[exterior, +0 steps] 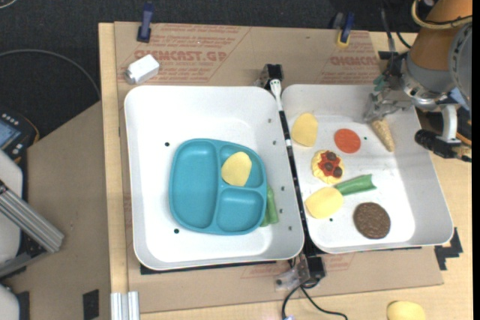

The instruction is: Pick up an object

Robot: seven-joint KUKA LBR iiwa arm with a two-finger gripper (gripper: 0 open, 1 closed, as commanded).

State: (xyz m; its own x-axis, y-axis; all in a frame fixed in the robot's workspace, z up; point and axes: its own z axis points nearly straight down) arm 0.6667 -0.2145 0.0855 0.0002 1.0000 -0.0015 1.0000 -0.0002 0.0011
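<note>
My gripper (381, 109) hangs low over the far right part of the right bin (420, 183), under the grey wrist and orange band. Just in front of it lies a tan wedge-shaped piece (385, 136), close to the gripper's tip; whether they touch is unclear. Further left in this bin lie a pale yellow chip (304, 129), a red disc (346, 140) and a small pizza piece (329, 165). Nearer the front are a green bean pod (355, 184), a yellow lump (324, 202) and a brown round cookie (371, 220).
The left bin (150, 161) bears a teal divided plate (199, 187) with a yellow piece (237, 169) in one compartment and a green item (271, 207) at its right edge. A black divider (283, 131) runs between the bins. A white block (142, 70) lies on the cardboard behind.
</note>
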